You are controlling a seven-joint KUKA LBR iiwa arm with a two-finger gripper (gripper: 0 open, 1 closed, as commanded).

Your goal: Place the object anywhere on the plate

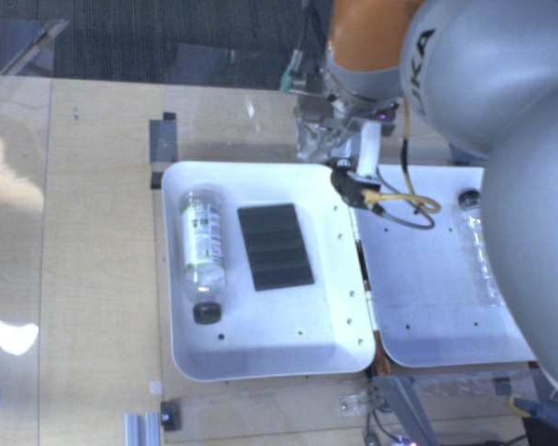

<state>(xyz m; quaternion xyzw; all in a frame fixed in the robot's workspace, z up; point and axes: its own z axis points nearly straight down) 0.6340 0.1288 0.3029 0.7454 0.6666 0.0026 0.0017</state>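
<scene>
A clear plastic bottle (202, 247) with a black cap lies lengthwise along the left side of the left bin (260, 356), cap toward the front. Beside it on the right, a flat dark ridged rectangular plate (275, 246) rests on the bin floor. My gripper (333, 151) hangs over the back right corner of the left bin, close to the wall between the bins. It is behind the plate and well apart from the bottle. Nothing is visible in its grasp.
A second clear bottle (477, 249) with a dark cap lies in the right bin (428, 342), partly covered by my grey arm (502, 110). A yellow and black cable (400, 203) loops from the wrist over the right bin's back left corner.
</scene>
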